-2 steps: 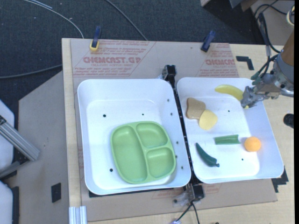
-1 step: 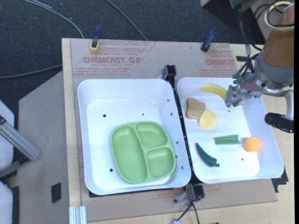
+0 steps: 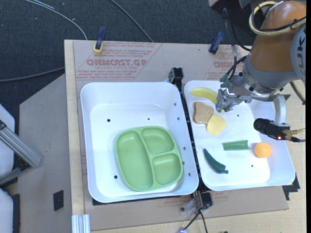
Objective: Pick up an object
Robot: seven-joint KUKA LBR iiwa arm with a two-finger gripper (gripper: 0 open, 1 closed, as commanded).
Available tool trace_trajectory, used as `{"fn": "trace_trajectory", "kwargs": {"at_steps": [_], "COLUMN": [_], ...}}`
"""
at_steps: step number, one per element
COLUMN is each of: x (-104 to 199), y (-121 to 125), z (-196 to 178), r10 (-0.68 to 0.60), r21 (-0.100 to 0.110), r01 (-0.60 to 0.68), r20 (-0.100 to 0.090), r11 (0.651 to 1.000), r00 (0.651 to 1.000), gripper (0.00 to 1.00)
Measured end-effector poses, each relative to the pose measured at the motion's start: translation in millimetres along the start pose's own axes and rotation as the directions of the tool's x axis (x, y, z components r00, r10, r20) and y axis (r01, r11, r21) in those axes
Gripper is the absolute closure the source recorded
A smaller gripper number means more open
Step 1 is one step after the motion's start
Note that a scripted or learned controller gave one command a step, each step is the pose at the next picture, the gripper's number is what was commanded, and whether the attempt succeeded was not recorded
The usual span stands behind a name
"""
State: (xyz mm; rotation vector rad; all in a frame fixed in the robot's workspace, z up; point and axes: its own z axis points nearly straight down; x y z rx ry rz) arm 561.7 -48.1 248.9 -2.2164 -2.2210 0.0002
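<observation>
Claw (image 3: 224,102): low in the right bin, beside the banana's right end and just above the tan piece; whether its fingers are apart or closed cannot be told.
Left bin (image 3: 97,130): holds a green divided plate (image 3: 148,157).
Right bin (image 3: 279,171): holds all the food.
Banana (image 3: 204,94): top left corner.
Tan piece (image 3: 202,112): touching yellow chip (image 3: 216,124).
Green stick (image 3: 235,145): centre.
Dark green pepper (image 3: 215,161): lower left.
Orange ball (image 3: 263,150): right side.

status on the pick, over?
Gripper low in right bin, over banana and tan bread piece. Nothing seen held. Yellow disc crowds close beside.
</observation>
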Motion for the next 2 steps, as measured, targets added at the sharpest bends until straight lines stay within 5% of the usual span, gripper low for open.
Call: {"fn": "trace_trajectory", "kwargs": {"at_steps": [2], "x": [92.8], "y": [-14.8], "z": [27.1], "r10": [-0.004], "r21": [0.002], "r01": [0.004], "r20": [0.001], "r11": [1.000], "r00": [1.000], "gripper": [1.00]}}
